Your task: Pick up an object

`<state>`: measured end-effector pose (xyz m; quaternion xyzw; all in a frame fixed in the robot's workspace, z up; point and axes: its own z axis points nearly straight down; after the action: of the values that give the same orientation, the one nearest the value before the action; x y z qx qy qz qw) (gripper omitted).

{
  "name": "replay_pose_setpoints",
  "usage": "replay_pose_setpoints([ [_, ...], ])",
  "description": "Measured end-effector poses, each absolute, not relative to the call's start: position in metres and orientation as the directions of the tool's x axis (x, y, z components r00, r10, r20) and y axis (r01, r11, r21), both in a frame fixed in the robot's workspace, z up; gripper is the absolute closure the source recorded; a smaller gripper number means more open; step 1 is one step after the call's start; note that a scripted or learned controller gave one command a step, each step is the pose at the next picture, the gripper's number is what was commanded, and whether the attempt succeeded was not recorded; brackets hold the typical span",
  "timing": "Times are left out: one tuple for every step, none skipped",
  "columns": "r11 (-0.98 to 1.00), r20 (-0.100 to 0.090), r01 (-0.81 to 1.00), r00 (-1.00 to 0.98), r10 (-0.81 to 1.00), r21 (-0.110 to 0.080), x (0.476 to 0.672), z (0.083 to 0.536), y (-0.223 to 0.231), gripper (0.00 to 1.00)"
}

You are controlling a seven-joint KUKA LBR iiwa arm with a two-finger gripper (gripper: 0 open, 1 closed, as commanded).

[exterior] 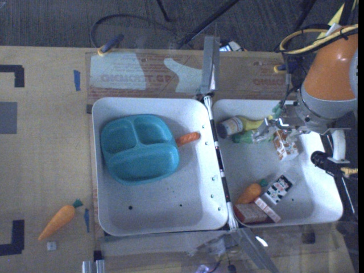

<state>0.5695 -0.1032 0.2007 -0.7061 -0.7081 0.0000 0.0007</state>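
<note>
Counting: 3 carrots, 1 in left bin (114, 209) beside teal tray (139, 147), 1 in right bin (318, 206), 1 on bench; 1 bottle (242, 124), 1 snack packet (286, 145) just below-right of gripper (272, 127); claw state unclear

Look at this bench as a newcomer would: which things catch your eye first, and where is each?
The big teal divided plate fills the upper left of the left bin, with a small carrot at its right edge. The arm's orange band looms over the right bin, its gripper low beside a yellow bottle. Another carrot lies on the bench left of the bins.
</note>
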Motion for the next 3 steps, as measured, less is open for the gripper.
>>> replay_pose_setpoints([
  [-0.072,0.001,0.997,0.072,0.997,-0.002,0.569,0.1,-0.121,0.0],
  [-0.076,0.001,0.997,0.076,0.997,0.002,0.57,0.111,-0.122,1.0],
  [-0.013,-0.001,1.0,0.013,1.0,0.002,0.582,0.249,-0.083,1.0],
])
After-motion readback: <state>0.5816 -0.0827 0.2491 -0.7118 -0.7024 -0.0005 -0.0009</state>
